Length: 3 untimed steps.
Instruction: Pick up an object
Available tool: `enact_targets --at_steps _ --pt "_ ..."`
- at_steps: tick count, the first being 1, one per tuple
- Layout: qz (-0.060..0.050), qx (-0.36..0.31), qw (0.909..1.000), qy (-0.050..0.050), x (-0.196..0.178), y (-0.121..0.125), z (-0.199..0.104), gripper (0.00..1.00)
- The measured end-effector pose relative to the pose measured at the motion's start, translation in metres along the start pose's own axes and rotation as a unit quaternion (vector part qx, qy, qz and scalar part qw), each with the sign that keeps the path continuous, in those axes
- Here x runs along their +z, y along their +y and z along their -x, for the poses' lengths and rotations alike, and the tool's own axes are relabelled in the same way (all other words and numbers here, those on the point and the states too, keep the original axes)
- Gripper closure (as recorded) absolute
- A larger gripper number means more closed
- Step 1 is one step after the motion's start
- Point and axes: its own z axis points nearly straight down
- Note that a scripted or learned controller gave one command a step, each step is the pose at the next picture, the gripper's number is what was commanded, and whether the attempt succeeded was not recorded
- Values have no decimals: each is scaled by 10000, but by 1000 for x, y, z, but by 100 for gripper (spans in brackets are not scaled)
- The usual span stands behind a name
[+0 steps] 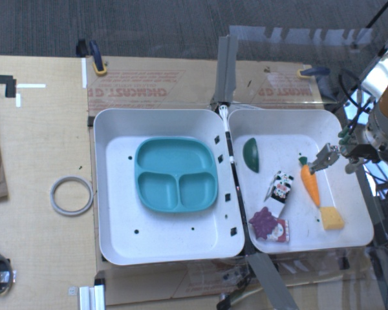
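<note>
In the right bin [310,124] the nearest things lie along its 6 o'clock edge: a purple bunch of grapes [264,221] touching a small red-and-white packet [280,231], and toward 4 o'clock a yellow sponge block [332,219]. Just beyond the block lies the carrot [310,183], its long axis running from 11 to 5 o'clock, green top at 11, narrow tip touching the block. Left of it a small black-and-white carton [282,188] lies tilted. Farther, at 10 o'clock, rests a dark green leaf-shaped piece [251,154]. The gripper [326,158] hovers just beside the carrot's top, toward 2 o'clock; whether its jaws are apart or together I cannot tell. The left bin [110,186] holds a teal three-compartment plate [176,174], centred.
</note>
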Motion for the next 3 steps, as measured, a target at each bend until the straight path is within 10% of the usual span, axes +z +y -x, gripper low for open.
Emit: enact_targets --at_steps 1,2,3 --pt "20 1550 9879 1 159 -21 5 0" --pt "13 -46 10000 -6 67 16 66 0" --pt "6 698 9976 -6 78 106 76 0"
